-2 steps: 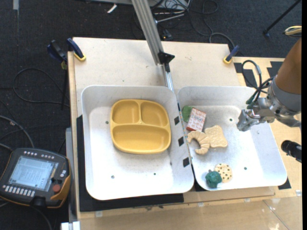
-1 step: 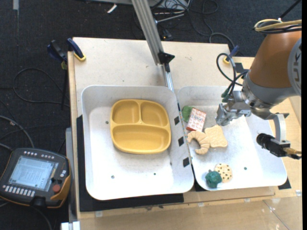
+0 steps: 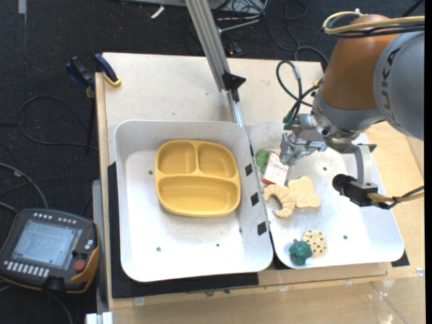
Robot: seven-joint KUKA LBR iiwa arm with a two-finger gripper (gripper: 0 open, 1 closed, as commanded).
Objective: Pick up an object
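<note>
My gripper (image 3: 291, 152) hangs low over the back left part of the right bin (image 3: 364, 238). Right beside its tip, to the left, lies a small white and red carton (image 3: 275, 170) with a green piece (image 3: 262, 158) next to it. Nearer the front rest a croissant (image 3: 281, 199) and a slice of toast (image 3: 304, 192), touching each other. A cookie (image 3: 314, 241) and a green broccoli piece (image 3: 300, 251) sit at the bin's front edge.
The left bin (image 3: 135, 248) holds a yellow divided plate (image 3: 198, 177). A slanted metal pole (image 3: 210, 32) rises behind the bins. A teach pendant (image 3: 47, 245) lies on the floor at the left.
</note>
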